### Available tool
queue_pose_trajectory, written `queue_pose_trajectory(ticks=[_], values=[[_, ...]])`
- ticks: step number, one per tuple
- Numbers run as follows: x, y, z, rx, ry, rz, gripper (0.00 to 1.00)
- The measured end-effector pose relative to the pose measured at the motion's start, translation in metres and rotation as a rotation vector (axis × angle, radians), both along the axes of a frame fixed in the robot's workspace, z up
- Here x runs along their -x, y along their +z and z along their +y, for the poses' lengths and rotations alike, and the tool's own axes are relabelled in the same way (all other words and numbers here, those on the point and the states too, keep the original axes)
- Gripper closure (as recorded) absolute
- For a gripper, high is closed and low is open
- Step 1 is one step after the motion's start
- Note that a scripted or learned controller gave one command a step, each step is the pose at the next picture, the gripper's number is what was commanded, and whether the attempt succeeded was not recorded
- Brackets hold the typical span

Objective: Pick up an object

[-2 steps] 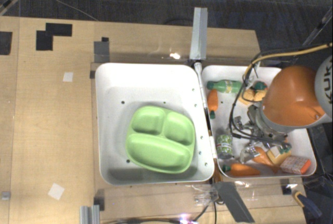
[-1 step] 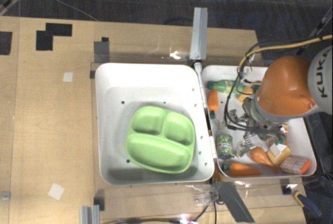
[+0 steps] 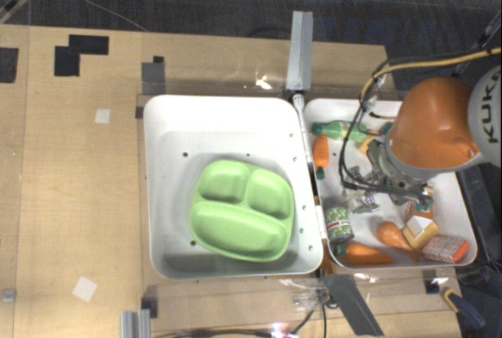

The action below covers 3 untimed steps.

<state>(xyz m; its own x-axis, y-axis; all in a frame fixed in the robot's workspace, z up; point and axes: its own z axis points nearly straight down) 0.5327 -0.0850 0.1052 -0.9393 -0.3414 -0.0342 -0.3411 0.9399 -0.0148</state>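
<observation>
- Gripper (image 3: 369,199): hanging low in the right bin (image 3: 469,212) under my arm (image 3: 430,125); finger state I cannot tell.
- Can (image 3: 339,223), carrots (image 3: 367,254): lying near it.
- Green tray (image 3: 241,208): sitting in the left bin (image 3: 169,172).

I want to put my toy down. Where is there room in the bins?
The left bin has bare floor above and left of the green tray. The right bin is crowded: carrots, a can, a bottle and the arm over its middle.
</observation>
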Motion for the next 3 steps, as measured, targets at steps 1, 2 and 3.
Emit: queue_pose_trajectory(ticks=[1, 2, 3], values=[[0.003, 0.055, -0.017, 0.011, 0.575, 0.026, 1.0], [-0.053, 0.148, -0.065, 0.005, 0.265, 0.024, 1.0], [0.027, 0.121, 0.001, 0.001, 0.239, 0.03, 1.0]])
